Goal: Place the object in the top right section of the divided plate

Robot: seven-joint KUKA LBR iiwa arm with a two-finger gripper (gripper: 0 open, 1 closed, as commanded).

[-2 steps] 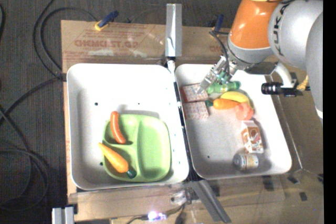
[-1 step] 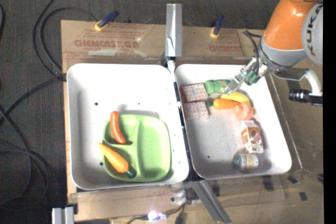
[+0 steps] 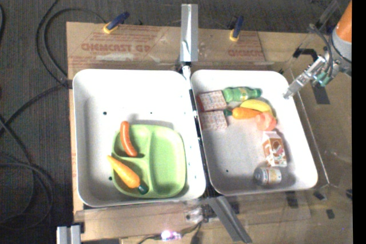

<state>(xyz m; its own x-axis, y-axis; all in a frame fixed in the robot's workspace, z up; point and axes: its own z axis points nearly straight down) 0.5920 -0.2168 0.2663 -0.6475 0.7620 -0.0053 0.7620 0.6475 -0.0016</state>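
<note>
A green divided plate lies in the left bin. A red-orange sausage rests in its upper left section and an orange carrot in its lower left section. The right bin holds a green bottle, a yellow banana, an orange carrot, a red item, two small boxes, a carton and a can. My gripper hangs over the right bin's upper right corner, with nothing seen in it.
A metal post stands behind the gap between the bins. Two clamps hold the cardboard sheet at the back. Cables run across the floor at the left.
</note>
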